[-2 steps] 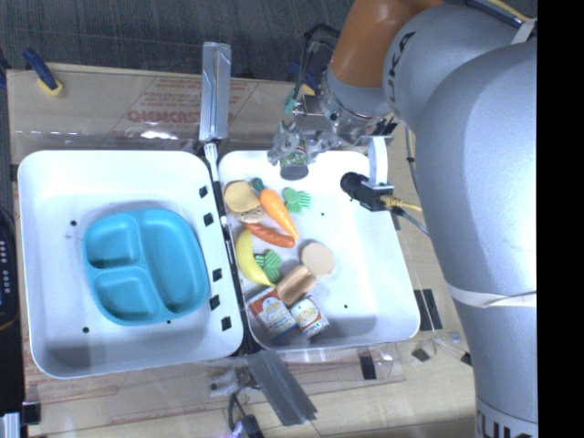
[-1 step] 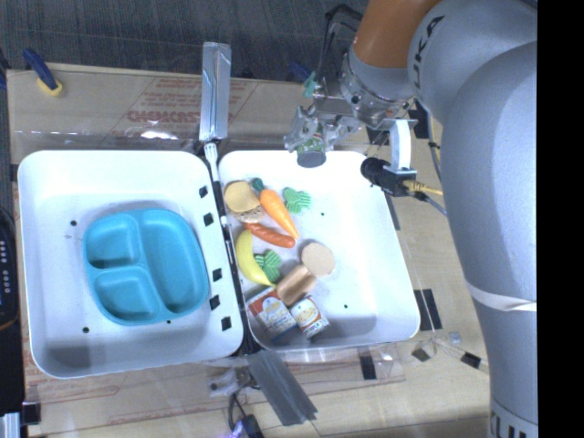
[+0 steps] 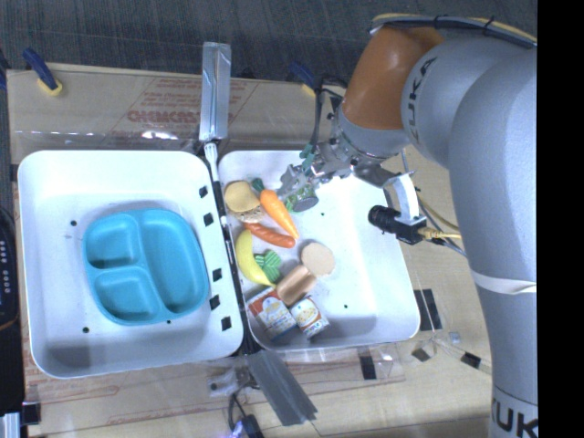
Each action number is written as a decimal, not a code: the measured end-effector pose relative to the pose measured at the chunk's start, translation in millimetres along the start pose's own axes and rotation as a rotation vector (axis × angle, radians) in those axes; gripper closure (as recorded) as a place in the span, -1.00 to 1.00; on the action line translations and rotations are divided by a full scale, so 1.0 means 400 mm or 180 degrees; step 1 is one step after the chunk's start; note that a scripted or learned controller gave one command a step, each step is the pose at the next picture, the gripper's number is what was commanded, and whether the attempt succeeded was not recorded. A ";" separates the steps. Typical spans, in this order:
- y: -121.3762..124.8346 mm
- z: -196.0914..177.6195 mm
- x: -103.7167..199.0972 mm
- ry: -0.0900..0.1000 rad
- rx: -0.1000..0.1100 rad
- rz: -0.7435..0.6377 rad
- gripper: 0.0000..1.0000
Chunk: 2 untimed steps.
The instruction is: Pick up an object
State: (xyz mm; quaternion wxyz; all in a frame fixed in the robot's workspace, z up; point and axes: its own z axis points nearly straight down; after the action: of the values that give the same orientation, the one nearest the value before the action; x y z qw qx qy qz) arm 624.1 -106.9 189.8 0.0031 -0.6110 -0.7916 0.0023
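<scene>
My gripper [image 3: 301,188] hangs over the back of the right bin [image 3: 383,272], just right of an orange carrot [image 3: 277,212]. Left of the carrot lies a tan round bread piece [image 3: 241,196]. Below them lie a red pepper [image 3: 272,235], a yellow banana [image 3: 245,255] and a small green piece [image 3: 269,263]. A tan round bun [image 3: 318,259] and a brown roll [image 3: 294,284] sit further forward. Two small printed packets [image 3: 274,314] [image 3: 309,316] rest at the bin's front edge. Nothing is visibly held.
The left bin [image 3: 55,199] holds a blue divided plate [image 3: 146,265]. A metal clamp [image 3: 214,89] stands at the back between the bins. The grey arm with its orange band [image 3: 392,71] fills the upper right, and a black cable fitting [image 3: 394,219] sticks out over the right bin.
</scene>
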 end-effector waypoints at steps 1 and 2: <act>0.052 0.204 -0.105 -0.0019 -0.0038 0.0168 1.00; 0.062 0.237 -0.114 -0.0021 -0.0042 0.0534 1.00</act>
State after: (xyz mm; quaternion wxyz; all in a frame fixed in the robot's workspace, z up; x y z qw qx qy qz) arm 658.9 -144.6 94.7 -0.0037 -0.6752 -0.7377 -0.0007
